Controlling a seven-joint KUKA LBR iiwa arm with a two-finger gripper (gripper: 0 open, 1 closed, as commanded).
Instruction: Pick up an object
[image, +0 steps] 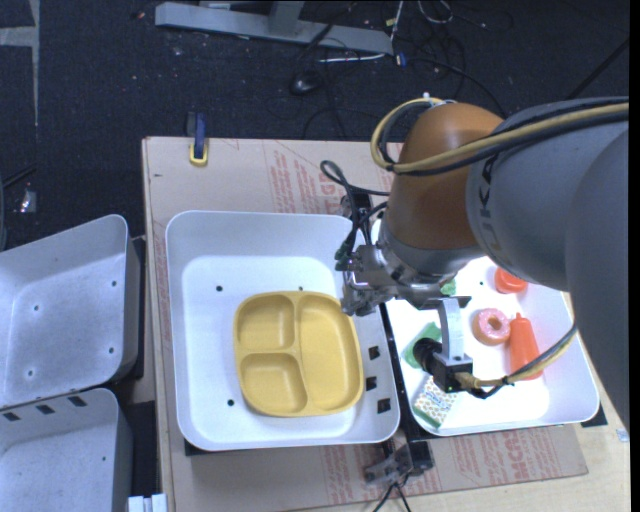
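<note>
My gripper (360, 298) hangs over the wall between the two bins, at the upper right corner of a yellow divided plate (298, 352) that lies in the left bin (200, 300). In the right bin (570, 400) lie a pink donut (490, 326), an orange carrot (523, 343), a red-orange piece (510, 281), a green piece (418, 345) and a small patterned packet (434, 403). The arm's wrist hides the upper left of the right bin. I see nothing held at the gripper.
The bins rest on a cardboard sheet (260, 170) with a blue and yellow clip (199, 140) at its far left corner. White trays (60, 300) stand off the bench to the left. Cables lie on the dark floor behind.
</note>
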